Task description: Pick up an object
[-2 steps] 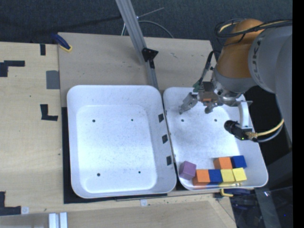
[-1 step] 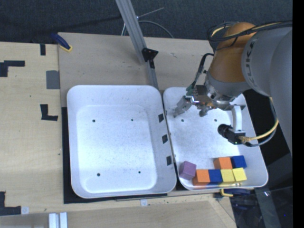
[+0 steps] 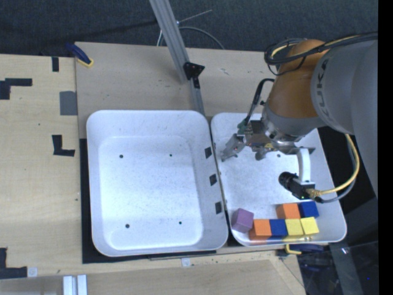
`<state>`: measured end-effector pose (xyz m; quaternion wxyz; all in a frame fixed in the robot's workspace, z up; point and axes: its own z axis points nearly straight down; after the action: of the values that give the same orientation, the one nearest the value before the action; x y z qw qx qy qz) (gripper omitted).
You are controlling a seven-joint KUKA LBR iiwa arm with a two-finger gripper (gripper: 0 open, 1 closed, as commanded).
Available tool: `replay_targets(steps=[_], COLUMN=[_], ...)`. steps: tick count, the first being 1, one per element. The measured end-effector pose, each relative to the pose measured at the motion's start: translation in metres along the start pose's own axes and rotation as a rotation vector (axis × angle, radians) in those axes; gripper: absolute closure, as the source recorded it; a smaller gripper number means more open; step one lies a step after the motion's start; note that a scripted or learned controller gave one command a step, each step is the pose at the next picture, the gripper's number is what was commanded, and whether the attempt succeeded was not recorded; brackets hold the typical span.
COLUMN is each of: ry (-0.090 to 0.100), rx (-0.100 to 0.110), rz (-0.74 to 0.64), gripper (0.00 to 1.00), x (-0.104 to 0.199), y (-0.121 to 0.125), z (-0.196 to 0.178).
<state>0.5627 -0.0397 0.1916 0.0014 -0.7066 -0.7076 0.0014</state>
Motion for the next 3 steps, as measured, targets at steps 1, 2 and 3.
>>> replay_targets(steps=[1,2,3], ry=[0.0,-0.001,0.0], rx=[0.0,-0.005,0.001], rz=[0.0,0.0,0.002], gripper=[0.0,0.0,0.0], x=[0.019,0.002,0.009], y=[-0.024,0.025,-0.016], z=[0.0,0.0,0.0])
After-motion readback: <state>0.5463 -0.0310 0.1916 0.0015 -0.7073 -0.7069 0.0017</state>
